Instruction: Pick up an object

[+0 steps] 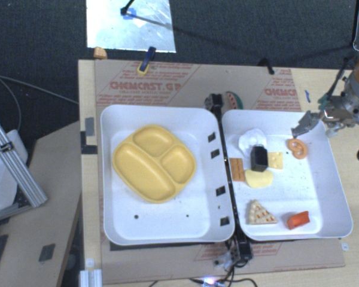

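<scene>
Claw [301, 128] hangs low over the right bin [332, 187], just above the pretzel [298, 149]; finger state cannot be told, nothing seen held. The pretzel, likely the target, lies directly below the claw: small orange-brown ring, flat on the bin floor. It sits apart from the other pieces, which probably makes it the easier approach. Left of and below the claw: cracker [276, 160], black block [259, 158]. Yellow tray [154, 162] far left in the left bin [116, 220].

arm [354, 100] — perhaps mostly cropped, right edge
</scene>
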Available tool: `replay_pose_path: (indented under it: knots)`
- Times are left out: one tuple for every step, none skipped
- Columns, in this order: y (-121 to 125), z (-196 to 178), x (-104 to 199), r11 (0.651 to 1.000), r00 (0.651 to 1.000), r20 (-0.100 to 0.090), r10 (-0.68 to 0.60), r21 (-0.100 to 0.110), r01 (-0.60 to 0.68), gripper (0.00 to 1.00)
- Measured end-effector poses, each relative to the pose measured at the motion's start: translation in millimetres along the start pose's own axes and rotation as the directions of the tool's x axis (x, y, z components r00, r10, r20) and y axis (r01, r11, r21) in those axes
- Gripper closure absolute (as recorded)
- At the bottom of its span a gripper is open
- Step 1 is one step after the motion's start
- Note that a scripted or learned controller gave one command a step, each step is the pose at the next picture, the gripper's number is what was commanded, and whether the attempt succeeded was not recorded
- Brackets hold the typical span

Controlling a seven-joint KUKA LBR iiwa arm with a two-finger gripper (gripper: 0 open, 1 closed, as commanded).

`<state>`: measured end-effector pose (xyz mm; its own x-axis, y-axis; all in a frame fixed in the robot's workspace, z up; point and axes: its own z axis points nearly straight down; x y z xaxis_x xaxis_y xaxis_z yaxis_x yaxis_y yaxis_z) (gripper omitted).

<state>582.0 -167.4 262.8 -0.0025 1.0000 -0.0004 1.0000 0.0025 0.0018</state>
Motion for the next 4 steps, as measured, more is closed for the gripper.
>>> replay_pose_path:
  knots:
    - [12.4, -14.9, 99.2, 1.000, 1.000, -0.002, -0.011, -0.003, 0.011, 0.00]
    - [-58.8, 83.6, 90.7, 1.000, 1.000, -0.003, 0.004, 0.013, -0.004, 0.00]
    - [-94.3, -12.5, 148.4, 1.000, 1.000, -0.003, -0.008, -0.008, 0.008, 0.00]
    - [-94.5, -19.5, 215.2, 1.000, 1.000, -0.003, -0.009, -0.001, 0.009, 0.00]
